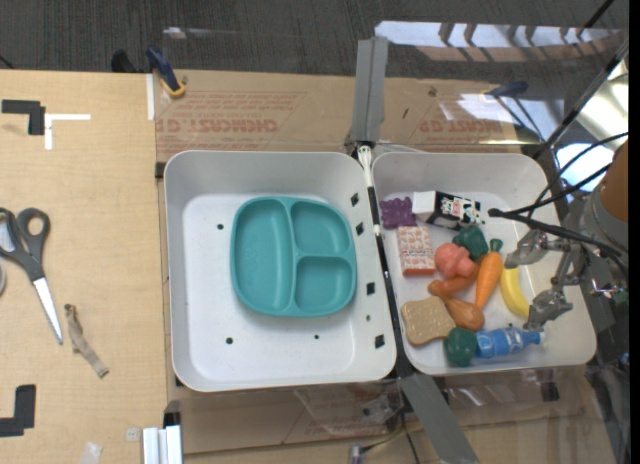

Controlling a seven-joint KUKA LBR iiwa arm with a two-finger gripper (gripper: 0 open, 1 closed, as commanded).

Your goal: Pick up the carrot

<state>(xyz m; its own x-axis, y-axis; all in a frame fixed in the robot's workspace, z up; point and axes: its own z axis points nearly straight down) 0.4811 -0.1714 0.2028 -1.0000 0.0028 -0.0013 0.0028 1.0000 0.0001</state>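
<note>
the carrot point(488, 279) lies in the right bin point(520, 166), orange body slanting from upper right to lower left with its green top at the upper end. it sits in a crowd of toy food: a banana point(514, 292) just beside it on the right, an orange-pink lump point(453, 262) touching on its left, a slice of bread point(428, 320) below that, and a blue bottle point(505, 342) near the bin's front edge. the claw point(540, 274) hangs at the right side of this bin, beside the banana, and its two metal fingers point(529, 248) stand apart with nothing between them, so it is open and empty. the carrot rests among the other pieces, not lifted, so i judge the pick is not yet made. what is left is the whole grasp: bring the claw over the carrot, close on it and raise it clear. the left bin point(190, 282) holds a teal divided plate point(294, 256).
</note>
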